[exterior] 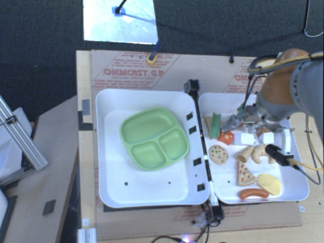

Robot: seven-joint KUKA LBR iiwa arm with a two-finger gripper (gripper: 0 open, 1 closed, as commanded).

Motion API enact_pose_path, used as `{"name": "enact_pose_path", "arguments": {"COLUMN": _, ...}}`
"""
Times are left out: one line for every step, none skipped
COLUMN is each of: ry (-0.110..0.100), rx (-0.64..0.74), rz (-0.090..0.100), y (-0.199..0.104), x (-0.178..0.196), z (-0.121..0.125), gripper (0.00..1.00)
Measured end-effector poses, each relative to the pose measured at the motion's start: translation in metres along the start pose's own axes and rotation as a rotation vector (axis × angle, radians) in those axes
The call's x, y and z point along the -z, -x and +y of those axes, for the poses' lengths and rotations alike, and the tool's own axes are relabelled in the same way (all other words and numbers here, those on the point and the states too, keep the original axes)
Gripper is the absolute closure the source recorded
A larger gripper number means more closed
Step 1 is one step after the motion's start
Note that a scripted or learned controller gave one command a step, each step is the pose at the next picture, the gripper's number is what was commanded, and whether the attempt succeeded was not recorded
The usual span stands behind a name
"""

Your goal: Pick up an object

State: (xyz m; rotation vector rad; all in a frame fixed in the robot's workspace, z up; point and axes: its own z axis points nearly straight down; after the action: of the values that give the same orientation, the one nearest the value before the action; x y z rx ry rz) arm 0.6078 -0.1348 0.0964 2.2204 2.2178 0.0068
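The claw [242, 121] hangs low in the right bin [301, 189]; whether it is spread cannot be told. A tomato [227, 137] lies just below-left of it, a croissant [255, 153] just beneath. Best practice: centre over one item before closing.

1. The divided tray [154, 138] lies in the left bin [109, 186].
2. The right bin [298, 186] holds the cookie [218, 154], with the sausage [253, 193] nearer the front edge.
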Motion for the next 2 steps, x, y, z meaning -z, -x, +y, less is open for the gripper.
{"name": "enact_pose_path", "arguments": {"ry": 0.002, "rx": 0.002, "rz": 0.000, "y": 0.000, "x": -0.007, "z": 0.004, "gripper": 0.00}}
{"name": "enact_pose_path", "arguments": {"ry": 0.007, "rx": 0.002, "rz": -0.002, "y": 0.000, "x": 0.003, "z": 0.004, "gripper": 1.00}}
